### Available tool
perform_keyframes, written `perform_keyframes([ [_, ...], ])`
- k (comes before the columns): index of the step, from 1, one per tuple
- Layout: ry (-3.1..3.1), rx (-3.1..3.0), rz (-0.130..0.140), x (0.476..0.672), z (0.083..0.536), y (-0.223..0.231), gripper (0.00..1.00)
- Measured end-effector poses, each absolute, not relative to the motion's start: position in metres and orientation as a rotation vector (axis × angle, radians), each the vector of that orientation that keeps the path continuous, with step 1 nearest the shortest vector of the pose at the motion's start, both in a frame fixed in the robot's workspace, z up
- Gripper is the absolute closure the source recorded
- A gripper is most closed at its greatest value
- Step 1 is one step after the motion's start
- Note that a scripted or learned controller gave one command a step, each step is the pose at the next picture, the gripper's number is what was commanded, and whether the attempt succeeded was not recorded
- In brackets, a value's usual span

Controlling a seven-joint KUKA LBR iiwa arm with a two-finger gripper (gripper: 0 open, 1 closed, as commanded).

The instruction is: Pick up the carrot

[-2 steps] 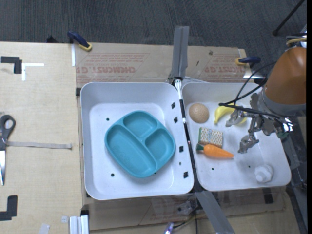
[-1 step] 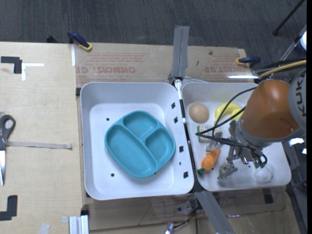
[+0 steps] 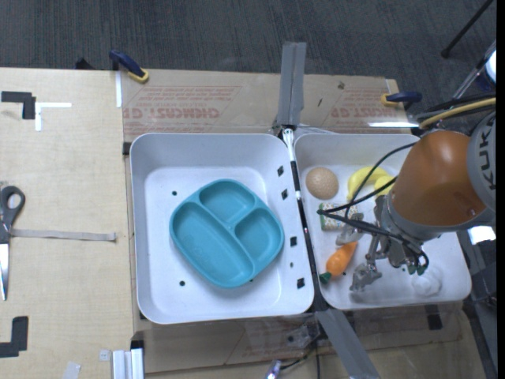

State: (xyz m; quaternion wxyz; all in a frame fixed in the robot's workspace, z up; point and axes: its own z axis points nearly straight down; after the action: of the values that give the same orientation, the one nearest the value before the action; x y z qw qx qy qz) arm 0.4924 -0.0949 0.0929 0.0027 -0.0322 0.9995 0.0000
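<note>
Orange carrot point(image 3: 341, 258), teal divided plate point(image 3: 227, 233), tan egg point(image 3: 322, 183), yellow banana point(image 3: 368, 181), white bins point(image 3: 150, 212)

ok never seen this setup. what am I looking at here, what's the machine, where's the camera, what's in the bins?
This is one fixed camera above a bench, looking down at a slant. The grey machine with the orange band is a robot arm reaching in from the right. Its hand hangs low over the right bin, just right of the carrot; nothing can be seen between its fingers, and I can't tell if they are open or shut.

The right bin also holds an egg, a banana and a small packet. The left bin holds a blue divided plate. Scissors lie on the bench to the left.
</note>
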Motion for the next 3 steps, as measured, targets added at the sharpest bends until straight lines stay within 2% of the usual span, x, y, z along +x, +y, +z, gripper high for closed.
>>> perform_keyframes([
  [1,3.136,-0.051,0.0,0.51,0.093,-0.095,0.0],
  [3,3.081,-0.587,-0.002,0.499,0.093,-0.093,0.0],
])
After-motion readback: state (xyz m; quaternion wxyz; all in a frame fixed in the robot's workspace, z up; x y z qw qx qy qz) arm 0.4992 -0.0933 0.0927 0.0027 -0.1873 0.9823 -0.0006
